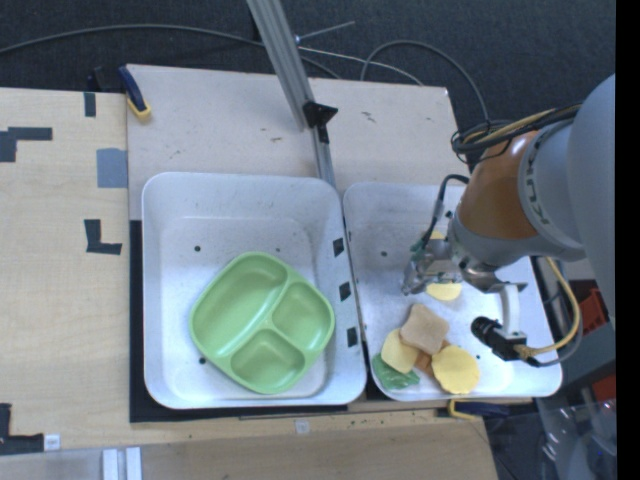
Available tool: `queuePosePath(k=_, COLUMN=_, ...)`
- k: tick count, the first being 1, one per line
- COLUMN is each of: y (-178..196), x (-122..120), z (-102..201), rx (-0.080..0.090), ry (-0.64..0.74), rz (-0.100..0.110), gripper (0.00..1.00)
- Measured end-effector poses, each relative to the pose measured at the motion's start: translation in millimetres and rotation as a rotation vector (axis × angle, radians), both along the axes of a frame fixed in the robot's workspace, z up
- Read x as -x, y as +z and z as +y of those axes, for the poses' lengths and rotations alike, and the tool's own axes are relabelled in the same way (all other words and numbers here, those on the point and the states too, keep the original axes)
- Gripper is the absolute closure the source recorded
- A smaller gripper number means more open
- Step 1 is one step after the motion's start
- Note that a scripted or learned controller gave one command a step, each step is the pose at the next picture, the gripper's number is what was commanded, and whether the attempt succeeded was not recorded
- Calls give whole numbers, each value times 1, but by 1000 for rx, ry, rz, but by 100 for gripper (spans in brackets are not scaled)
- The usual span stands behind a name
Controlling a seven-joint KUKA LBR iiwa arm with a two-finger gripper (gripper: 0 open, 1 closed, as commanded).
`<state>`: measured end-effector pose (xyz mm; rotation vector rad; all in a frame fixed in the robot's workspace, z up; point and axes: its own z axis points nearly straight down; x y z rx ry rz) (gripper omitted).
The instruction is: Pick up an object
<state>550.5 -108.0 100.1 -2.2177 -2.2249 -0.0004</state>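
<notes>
From where I am standing, the arm point(520, 193) is reaching in from the right and hanging low over the right bin point(372, 218), so I judge the reaching step of the pick to be under way, with nothing lifted yet. The gripper point(420, 273) is sitting just left of a small pale yellow piece point(444, 291), near the middle of that bin; whether it is released or clenched I cannot tell, since the wrist is covering it from this angle, and nothing is showing as held. The next move, as I see it, is calling for the tool to settle squarely over one item and close on it before rising, and the nearby pile may make a clean single grab awkward. That pile is lying toward the bin's near edge: a tan bread-like slice point(427, 328) is resting on top, a yellow wedge point(398, 351) is touching it on the left, a round yellow disc point(456, 369) is lying just to its right, and a green scrap point(385, 373) is peeking out underneath. The left bin point(170, 198) is holding a green divided plate point(262, 321), tilted slightly, with its three compartments bare.
</notes>
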Motion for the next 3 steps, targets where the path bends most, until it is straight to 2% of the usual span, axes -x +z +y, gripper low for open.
queuePosePath(k=3, y=134, x=-2, z=-5, rx=1, ry=-1, rz=-4, gripper=100)
